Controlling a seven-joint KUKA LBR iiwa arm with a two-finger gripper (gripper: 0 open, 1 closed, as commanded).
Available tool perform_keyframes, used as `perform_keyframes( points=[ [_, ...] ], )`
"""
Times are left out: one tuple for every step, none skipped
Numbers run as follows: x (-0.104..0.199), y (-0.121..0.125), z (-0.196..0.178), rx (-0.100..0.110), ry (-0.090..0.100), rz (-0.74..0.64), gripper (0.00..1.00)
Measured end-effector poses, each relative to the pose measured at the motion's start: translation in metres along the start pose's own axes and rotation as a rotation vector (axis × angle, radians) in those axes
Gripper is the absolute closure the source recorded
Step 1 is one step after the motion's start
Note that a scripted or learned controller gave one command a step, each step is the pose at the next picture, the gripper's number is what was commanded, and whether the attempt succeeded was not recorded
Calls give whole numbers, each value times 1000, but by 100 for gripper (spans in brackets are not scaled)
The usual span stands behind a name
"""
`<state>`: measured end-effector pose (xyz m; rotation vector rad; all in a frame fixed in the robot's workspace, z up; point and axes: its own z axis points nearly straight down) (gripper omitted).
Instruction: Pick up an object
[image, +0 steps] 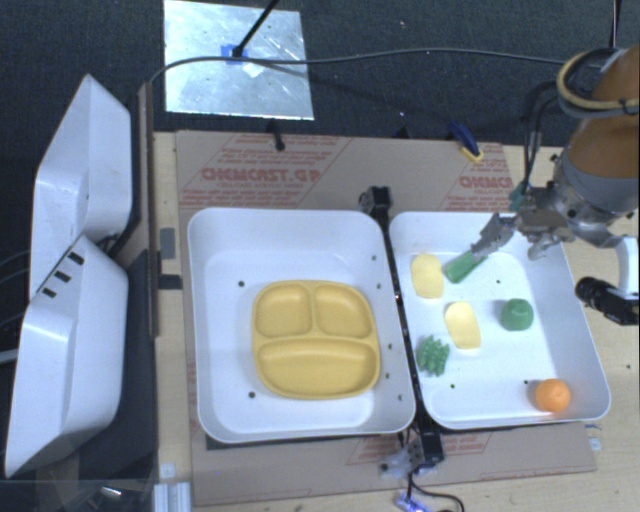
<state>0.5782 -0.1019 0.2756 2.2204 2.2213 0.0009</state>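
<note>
White bins side by side on a cardboard-covered tabletop. Left bin: yellow divided plate, three compartments, lying flat in the middle. Right bin: pale yellow piece near the upper left corner; second pale yellow piece just below and to its right, apart from it; spiky green piece lower left, close to the inner wall; small dark green round piece toward the right; orange ball in the lower right corner, close to the rim. Green stick-shaped piece tilted, lower end just beside the upper pale yellow piece, upper end at the tip of the gripper. Grey arm with orange band reaching in over the upper right corner of the right bin. Gripper fingers around the upper end of the green stick, closed on it as far as visible. Shiny metal sheet beyond the cardboard, top of view. White machine housing at far left.
</note>
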Motion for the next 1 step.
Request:
perform_keyframes(
  points=[
    [-18, -28, 69, 6, 0, 81, 0]
  ],
)
